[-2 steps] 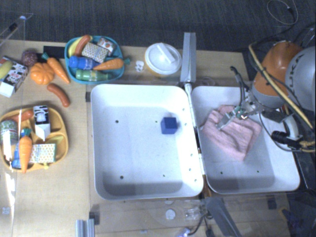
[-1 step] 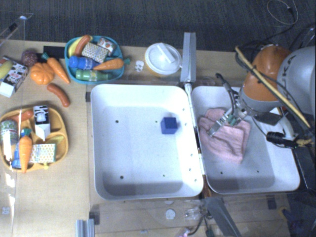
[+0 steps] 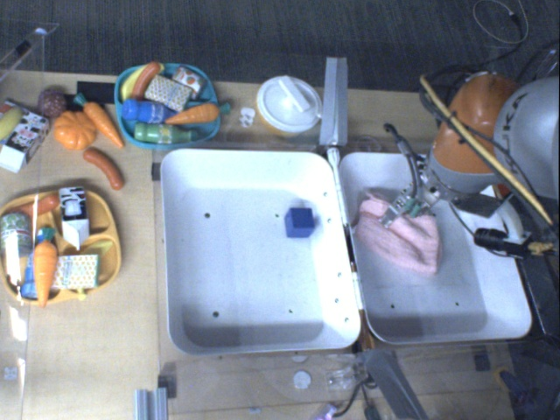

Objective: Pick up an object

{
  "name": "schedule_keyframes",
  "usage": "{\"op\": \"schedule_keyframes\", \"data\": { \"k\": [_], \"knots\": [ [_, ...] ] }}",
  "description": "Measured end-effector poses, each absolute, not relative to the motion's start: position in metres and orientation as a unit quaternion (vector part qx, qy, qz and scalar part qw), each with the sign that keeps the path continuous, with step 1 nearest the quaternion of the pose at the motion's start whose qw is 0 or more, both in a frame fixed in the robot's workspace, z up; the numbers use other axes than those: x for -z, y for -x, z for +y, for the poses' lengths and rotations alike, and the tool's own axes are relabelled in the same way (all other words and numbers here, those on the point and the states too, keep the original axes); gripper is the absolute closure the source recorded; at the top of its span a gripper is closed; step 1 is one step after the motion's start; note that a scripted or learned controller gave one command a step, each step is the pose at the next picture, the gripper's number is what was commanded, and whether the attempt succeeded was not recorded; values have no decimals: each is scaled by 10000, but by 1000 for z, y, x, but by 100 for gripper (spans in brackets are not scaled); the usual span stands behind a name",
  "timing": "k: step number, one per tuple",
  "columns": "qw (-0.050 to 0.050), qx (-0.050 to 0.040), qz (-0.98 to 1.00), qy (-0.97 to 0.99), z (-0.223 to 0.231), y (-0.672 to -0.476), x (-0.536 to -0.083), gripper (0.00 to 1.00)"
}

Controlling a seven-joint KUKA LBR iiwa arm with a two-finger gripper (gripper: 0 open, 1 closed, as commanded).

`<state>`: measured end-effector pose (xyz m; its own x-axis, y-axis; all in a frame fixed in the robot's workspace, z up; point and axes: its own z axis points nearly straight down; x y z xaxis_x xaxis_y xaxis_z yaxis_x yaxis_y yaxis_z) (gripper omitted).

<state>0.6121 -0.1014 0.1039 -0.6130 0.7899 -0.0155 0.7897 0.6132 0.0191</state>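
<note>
Bench, two white bins. Right bin point(image 3: 490, 322): pink cloth point(image 3: 404, 239), crumpled; soft, light, pinch a raised fold. Gripper point(image 3: 408, 205) at its upper edge; jaw state cannot be told.

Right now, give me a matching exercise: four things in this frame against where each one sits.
Things:
1. blue block
2. pink cloth
3. gripper
4. white lidded bowl

Places:
A. on the bench beyond the bins
B. in the right bin
C. in the left bin
D. over the pink cloth's upper edge

Pairs: 1-C, 2-B, 3-D, 4-A
</note>
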Motion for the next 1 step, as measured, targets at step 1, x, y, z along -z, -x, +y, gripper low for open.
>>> {"op": "schedule_keyframes", "data": {
  "k": [1],
  "knots": [
    [18,-13,8427,-5384,-54,-643,-186,100]
  ]
}}
